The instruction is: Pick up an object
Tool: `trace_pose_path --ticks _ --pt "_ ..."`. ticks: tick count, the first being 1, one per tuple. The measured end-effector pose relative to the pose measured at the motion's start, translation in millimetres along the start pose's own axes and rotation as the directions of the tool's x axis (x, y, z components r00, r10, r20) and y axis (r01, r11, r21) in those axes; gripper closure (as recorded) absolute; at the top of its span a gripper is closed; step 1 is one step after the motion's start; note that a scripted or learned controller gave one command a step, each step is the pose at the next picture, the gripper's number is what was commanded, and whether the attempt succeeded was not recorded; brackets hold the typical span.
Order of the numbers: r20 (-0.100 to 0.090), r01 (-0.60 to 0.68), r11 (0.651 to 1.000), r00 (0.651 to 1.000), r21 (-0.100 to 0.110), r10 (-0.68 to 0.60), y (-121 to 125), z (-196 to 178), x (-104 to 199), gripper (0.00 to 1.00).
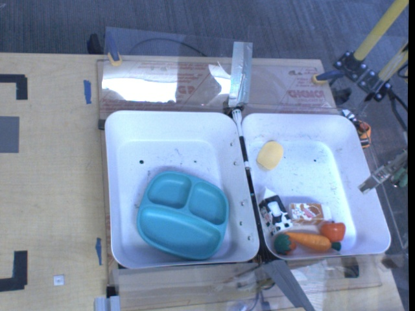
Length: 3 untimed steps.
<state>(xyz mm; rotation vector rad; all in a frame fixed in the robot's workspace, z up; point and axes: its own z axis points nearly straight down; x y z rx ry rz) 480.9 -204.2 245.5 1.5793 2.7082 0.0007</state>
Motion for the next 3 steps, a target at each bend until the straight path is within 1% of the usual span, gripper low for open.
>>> trace_pose_path --ticks 1,2,3 --pt "0.001 0.227 0.974 0.974 -0.003 -0.227 39 -71 66 1.00" --pt "0.000 0.449 0.894 0.894 -0.002 -0.449 66 -75 78 1.00" --pt "0.002 0.346 0.938 0.938 0.000 -0.346 24 -105 -18 1.00"
